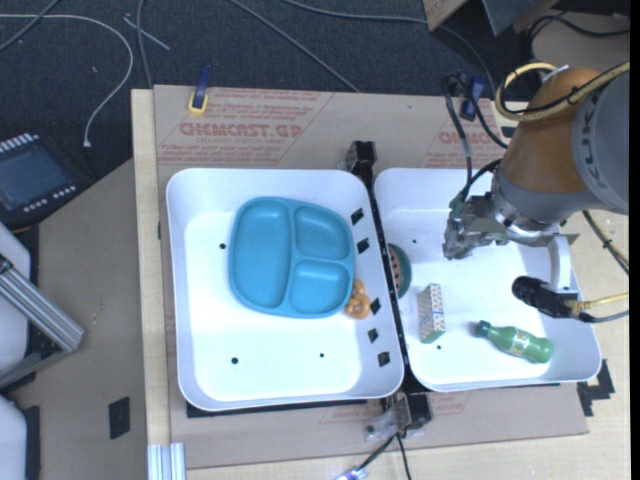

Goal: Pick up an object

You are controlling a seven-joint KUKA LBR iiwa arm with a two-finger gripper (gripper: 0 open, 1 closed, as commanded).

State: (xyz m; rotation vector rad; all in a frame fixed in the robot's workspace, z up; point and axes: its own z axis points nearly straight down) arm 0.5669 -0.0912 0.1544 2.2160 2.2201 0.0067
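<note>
- The gripper (462,238) is being held over the upper part of the right bin (420,203), its dark metal head pointing down and toward 9 o'clock; whether it is open or closed cannot be told, and nothing is seen in its grasp.
- The arm (560,148) is being extended in from 3 o'clock, with its orange band (545,138) just above the wrist and the grey casing at the view's edge.
- A small patterned box (432,311) is lying at 6 o'clock from the gripper, well apart from it, on the bin floor.
- A green bottle (516,341) is lying on its side at 5 o'clock from the gripper, near the bin's lower rim.
- A round dark object (399,270) is resting against the bin's left wall, at 8 o'clock from the gripper.
- A blue divided plate (290,258) is sitting in the left bin (200,298), with a small orange object (357,301) touching its edge at 4 o'clock.
</note>
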